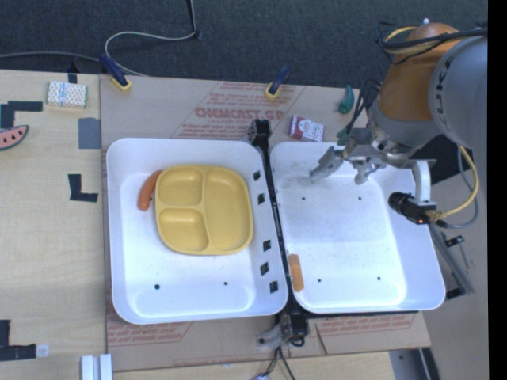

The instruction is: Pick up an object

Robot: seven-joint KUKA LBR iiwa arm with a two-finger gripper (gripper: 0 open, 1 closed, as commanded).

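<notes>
My fingers [344, 167] hang spread wide over the far part of the right bin [412, 295], with nothing between them, two grey prongs splayed left and right. The nearest thing to take is a small orange carrot-like piece [295, 272] lying at the left edge of that bin, near its front corner, tight against the wall where the two bins meet. It is well apart from me, nearer and to the left. I judge it light and fairly stiff, probably smooth plastic and a little slippery, so I would close across its narrow width at the middle; the wall beside it leaves little room for one finger, and that could spoil the grip. In the left bin [131, 291] lies a yellow divided plate [204, 209], with three compartments; it looks rigid, broad and flat, hard to pinch except at a rim. Touching its left edge is an orange sausage-shaped piece [146, 191], likely light too and rounded, apt to roll. So I count two bins, one plate and two small orange pieces. On the counter beyond the bins sit a small red-and-white packet [305, 128], and two yellow-and-blue clamps [116, 71] at the cardboard's far edge.
</notes>
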